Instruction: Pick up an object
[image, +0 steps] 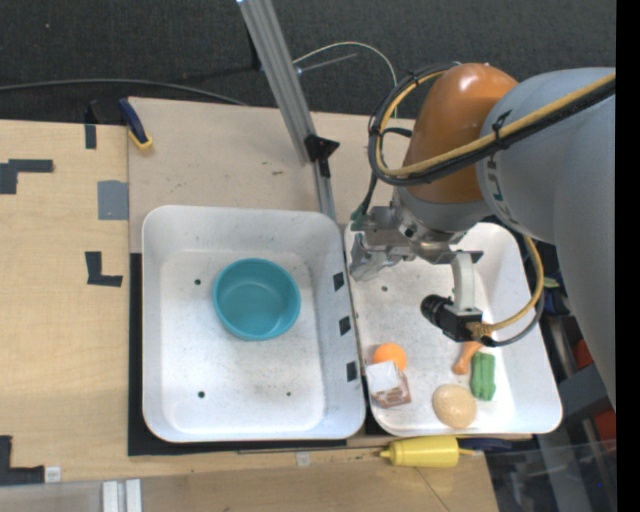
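Note:
My gripper (368, 256) hangs over the far left part of the right bin (520, 415), close to the wall between the two bins, with nothing visibly in it. Near that bin's front lie an orange ball (389, 354), a small white and brown box (388, 385), a beige egg-shaped item (454, 406), a green piece (484, 377) and a small orange piece (466, 357). All of them sit well in front of the gripper. A teal bowl (257, 298) stands upright in the middle of the left bin (175, 400).
A yellow bottle (425, 452) lies on the bench just outside the right bin's front edge. A grey metal post (285, 75) slants up from behind the bins. The arm's bulk and its cables cover the right bin's far side.

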